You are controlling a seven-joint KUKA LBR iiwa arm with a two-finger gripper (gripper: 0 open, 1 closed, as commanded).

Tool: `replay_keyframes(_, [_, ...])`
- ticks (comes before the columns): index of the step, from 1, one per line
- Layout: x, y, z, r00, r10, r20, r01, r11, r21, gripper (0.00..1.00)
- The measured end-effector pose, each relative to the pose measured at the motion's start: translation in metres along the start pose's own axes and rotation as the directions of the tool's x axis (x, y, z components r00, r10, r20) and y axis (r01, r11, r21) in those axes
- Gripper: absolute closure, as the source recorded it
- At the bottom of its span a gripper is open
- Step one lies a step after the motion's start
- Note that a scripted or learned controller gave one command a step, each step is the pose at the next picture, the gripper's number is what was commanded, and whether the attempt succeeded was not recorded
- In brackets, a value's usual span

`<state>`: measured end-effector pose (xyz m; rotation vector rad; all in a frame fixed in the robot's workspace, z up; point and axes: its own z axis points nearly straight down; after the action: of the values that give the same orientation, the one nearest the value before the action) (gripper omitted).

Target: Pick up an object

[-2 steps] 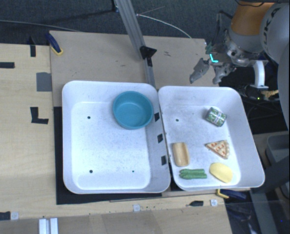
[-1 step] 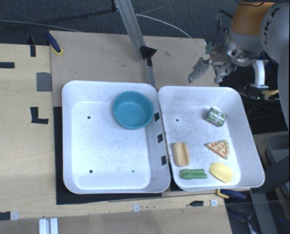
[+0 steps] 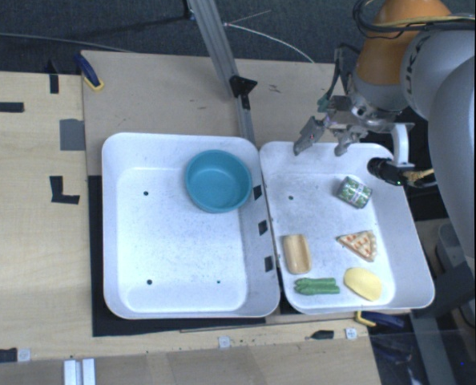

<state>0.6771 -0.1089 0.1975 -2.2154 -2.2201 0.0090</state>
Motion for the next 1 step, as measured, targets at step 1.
replay_keyframes(1, [-0.0020,0.0004,0.0653,1.000,0.001,0.000,-0.001,1.000,0.001,0.00])
